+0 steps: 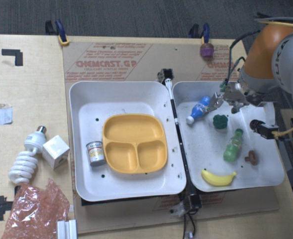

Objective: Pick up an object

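The right bin holds a blue bottle with a white cap, a dark green lump, a green bottle, a small brown piece and a banana. My gripper hangs low over the bin's upper middle, right beside the blue bottle's base and just above the green lump. The grey arm with its orange band reaches in from the right. Nothing is visibly lifted.
The left bin holds a yellow compartment tray and a small can. On the bench to the left lie a spiral light bulb, a white box and a reddish plastic bag. A purple item sits behind the right bin.
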